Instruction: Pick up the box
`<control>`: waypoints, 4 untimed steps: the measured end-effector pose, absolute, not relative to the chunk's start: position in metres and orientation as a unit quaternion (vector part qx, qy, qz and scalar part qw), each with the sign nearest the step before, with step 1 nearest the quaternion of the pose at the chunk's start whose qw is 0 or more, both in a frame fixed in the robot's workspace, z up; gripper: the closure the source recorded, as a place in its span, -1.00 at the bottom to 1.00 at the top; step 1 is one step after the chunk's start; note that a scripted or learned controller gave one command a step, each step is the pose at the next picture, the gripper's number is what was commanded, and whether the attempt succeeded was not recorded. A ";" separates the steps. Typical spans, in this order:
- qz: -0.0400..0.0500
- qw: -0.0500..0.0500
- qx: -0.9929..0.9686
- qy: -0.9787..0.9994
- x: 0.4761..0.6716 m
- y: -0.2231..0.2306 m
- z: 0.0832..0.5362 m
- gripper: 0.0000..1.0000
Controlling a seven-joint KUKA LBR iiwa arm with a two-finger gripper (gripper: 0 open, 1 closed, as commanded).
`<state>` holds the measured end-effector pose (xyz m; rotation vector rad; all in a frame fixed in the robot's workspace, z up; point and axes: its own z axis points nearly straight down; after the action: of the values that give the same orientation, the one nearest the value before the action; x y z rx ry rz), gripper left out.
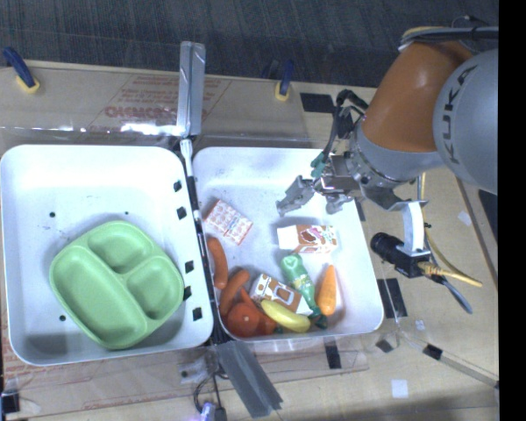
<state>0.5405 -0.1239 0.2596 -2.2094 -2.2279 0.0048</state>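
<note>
Three boxes lie in the right bin (254, 169). A white and orange carton (309, 238) lies flat near the middle. Toward the left wall is a pink checkered box (228, 222). A small brown and white box (274, 289) rests among the food at the front. My gripper (314, 202) hangs over the middle of the right bin, just above and behind the white and orange carton. Its fingers are spread open and nothing is between them.
An orange carrot (327, 289), a green bottle (296, 273), a banana (286, 317), a tomato (243, 321) and two sausages (217, 261) crowd the front of the right bin. The left bin (35, 182) holds a green divided plate (116, 283).
</note>
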 end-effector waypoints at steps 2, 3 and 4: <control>0.002 0.003 -0.711 -0.703 0.593 -0.103 0.135 -1.00; -0.002 -0.002 -0.682 -0.731 0.594 -0.092 0.097 -1.00; 0.000 0.001 -0.695 -0.719 0.602 -0.073 0.193 -1.00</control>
<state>0.6016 -0.0732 0.1926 -2.1826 -2.2582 0.0007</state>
